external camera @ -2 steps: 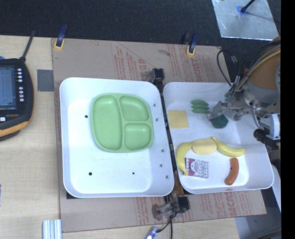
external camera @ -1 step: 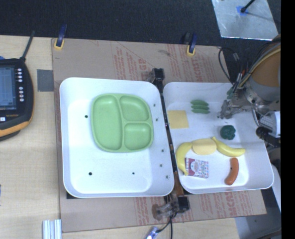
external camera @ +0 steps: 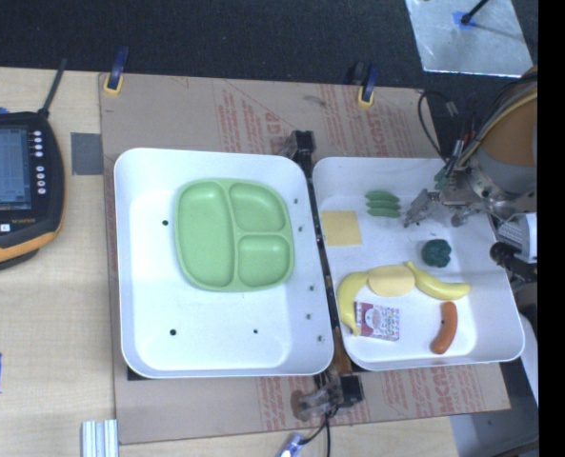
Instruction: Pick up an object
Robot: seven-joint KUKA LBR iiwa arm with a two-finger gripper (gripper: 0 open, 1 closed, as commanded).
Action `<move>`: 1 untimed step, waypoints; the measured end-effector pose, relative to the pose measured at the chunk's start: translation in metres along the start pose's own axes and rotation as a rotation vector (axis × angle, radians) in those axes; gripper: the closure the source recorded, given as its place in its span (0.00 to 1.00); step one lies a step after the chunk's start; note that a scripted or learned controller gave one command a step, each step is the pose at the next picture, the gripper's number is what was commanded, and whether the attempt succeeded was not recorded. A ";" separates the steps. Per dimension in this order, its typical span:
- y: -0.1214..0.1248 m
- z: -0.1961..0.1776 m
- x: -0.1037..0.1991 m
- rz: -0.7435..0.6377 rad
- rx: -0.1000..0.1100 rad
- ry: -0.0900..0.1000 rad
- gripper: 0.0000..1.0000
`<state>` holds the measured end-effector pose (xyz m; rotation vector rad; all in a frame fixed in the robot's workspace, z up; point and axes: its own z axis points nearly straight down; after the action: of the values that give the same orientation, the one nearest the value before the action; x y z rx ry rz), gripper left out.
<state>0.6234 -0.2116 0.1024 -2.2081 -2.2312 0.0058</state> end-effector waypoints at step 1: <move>-0.043 0.011 0.000 0.005 0.001 0.000 0.00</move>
<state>0.5805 -0.2117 0.0914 -2.2131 -2.2252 0.0063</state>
